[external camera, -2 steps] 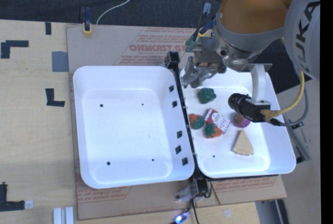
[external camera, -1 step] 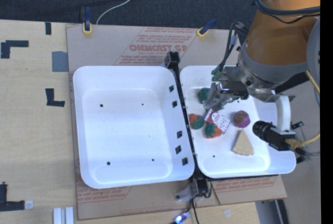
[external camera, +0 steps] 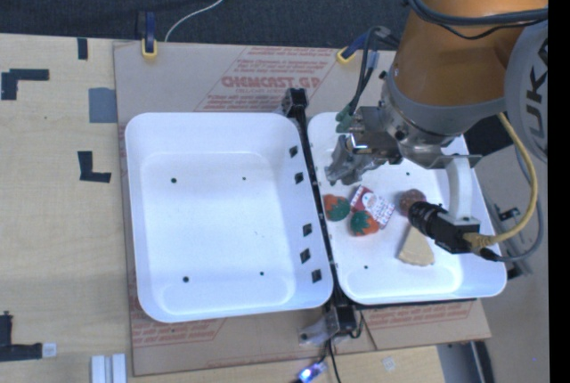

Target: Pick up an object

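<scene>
Red-and-white packet lies in the right bin, just near-right of the gripper, whose grip state we cannot tell; we see nothing held.

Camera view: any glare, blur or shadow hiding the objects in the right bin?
Camera view: even light, soft focus; the right bin wall is slightly washed out; the arm's bulk covers its upper part; the gripper is dim and blurred above the small objects.

Grey arm with orange band reaching in from right, wrist bent downward
</scene>
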`<state>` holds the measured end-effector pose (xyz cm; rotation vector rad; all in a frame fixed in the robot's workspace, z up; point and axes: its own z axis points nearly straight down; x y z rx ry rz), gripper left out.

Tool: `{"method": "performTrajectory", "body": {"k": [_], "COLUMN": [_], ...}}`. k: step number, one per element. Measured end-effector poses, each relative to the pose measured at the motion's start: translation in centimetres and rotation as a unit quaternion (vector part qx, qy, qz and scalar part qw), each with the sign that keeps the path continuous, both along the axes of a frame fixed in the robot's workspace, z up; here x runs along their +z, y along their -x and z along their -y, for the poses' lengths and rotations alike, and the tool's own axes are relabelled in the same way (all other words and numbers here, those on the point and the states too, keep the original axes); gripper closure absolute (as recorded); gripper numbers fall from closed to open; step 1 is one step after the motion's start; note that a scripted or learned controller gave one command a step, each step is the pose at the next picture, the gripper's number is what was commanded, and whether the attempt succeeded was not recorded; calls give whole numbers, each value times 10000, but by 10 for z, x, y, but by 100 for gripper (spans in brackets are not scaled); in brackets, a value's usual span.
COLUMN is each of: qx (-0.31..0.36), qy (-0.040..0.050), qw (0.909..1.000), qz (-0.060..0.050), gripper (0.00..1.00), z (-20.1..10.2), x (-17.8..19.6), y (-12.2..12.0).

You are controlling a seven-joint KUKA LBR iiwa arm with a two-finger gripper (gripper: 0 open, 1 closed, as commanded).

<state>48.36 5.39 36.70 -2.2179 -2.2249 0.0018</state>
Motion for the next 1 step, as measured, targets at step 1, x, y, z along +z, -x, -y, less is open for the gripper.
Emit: {"method": "performTrajectory", "body": {"k": [1], "qx": [-4], "qy": [3], "qw": [10000], "qz": [-2], "gripper": [100], "z": [-33], "x": [-28], "y": [-37]}}
